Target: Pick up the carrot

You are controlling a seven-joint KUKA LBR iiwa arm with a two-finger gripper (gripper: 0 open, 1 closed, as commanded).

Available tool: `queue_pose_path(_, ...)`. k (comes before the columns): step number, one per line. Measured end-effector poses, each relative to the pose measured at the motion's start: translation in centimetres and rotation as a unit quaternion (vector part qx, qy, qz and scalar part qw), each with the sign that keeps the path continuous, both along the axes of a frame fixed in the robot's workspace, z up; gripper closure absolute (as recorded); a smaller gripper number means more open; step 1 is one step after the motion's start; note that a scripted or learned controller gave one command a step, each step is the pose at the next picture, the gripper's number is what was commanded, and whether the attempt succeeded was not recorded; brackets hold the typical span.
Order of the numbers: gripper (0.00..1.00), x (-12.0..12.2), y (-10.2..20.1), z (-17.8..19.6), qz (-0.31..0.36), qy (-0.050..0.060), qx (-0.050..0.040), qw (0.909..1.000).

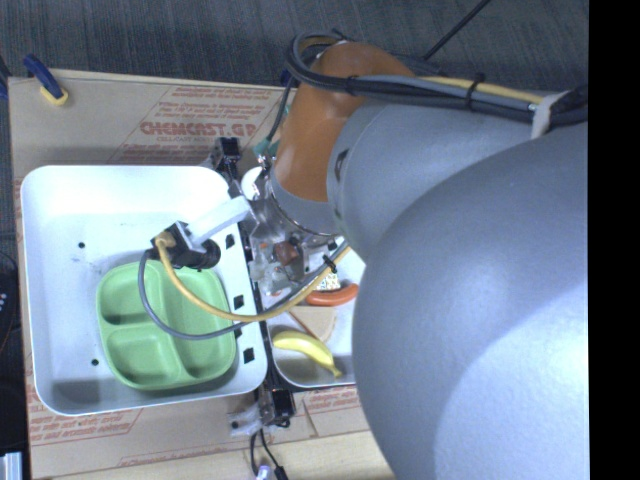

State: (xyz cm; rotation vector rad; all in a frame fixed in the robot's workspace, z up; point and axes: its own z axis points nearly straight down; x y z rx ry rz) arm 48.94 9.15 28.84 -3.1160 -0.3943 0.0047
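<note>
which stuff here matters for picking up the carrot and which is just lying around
For the job: the orange carrot in the right bin, largely hidden under the arm; the gripper over the divide between the bins.

Lying about: green divided tray in the left bin; banana; blue-and-yellow clamp.

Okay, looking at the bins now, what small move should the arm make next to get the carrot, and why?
Probably a short descent toward the right bin. The gripper sits over the divider between the bins, and an orange thing, likely the carrot, lies just beside it, mostly hidden under the arm. The banana lies nearer the front and the green tray is in the left bin, so neither looks in the way.
</note>
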Motion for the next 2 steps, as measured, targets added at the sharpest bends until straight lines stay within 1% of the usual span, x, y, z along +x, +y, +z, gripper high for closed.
queue_pose_path(1, 1.00, 4.9, 1.8, 4.1, -0.022, 0.000, -0.0003, 0.9997)
queue_pose_path(2, 1.00, 8.5, 5.8, -6.3, 0.129, 0.003, 0.0013, 0.9916)
